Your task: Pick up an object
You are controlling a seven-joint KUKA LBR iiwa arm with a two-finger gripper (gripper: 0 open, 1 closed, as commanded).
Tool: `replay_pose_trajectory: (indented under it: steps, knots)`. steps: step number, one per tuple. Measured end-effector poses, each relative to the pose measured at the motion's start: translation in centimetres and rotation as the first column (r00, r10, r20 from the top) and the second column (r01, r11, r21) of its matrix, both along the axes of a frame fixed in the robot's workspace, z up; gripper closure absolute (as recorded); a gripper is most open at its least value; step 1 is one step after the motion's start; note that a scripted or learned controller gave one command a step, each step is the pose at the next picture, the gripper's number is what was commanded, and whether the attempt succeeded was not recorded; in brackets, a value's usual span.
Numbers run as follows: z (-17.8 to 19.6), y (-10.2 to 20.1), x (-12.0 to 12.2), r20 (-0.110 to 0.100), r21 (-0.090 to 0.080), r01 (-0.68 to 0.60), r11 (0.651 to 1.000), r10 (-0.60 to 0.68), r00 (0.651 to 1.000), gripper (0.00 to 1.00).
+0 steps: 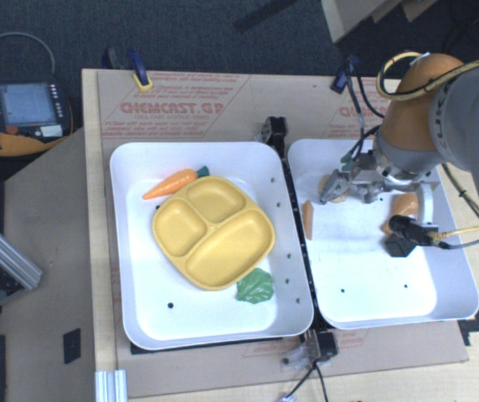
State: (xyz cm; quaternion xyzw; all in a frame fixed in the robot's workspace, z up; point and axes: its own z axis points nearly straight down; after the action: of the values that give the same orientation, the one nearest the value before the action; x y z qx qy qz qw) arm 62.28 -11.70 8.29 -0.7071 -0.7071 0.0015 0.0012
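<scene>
**Inspector A:** Claw [350, 185] position first: we log it low over the right-hand bin [407, 301], upper middle of the frame, under the orange wrist band. Can we tell how its fingers stand?

**Inspector B:** We cannot; the metal parts blur together from this angle, and we see nothing between them.

**Inspector A:** Candidate objects?

**Inspector B:** In the right bin, we note an orange-brown piece [405, 203] just right of the claw, partly behind the arm, and a small orange item [308, 219] against the bin's left wall. In the left bin [131, 249], centre of the frame: a yellow divided plate [214, 233], a carrot [169, 183] touching its upper-left rim, and a green leaf piece [255, 286] at its lower-right edge.

**Inspector A:** Progress?

**Inspector B:** We judge the approach made but no pick confirmed. Closing on an object and lifting it remain outstanding.
</scene>
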Motion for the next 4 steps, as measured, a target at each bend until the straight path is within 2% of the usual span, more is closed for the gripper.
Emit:
replay_pose_trajectory:
  steps: [1,2,4]
  knots:
    - [1.3,0.0,0.1,0.006,0.0,0.0,1.0,0.0,1.0,1.0]
    - [6.0,-0.3,-0.4,0.01,-0.001,0.001,1.0,-0.001,1.0,1.0]
    - [17.7,0.3,-0.3,0.013,-0.002,-0.001,1.0,0.001,1.0,1.0]
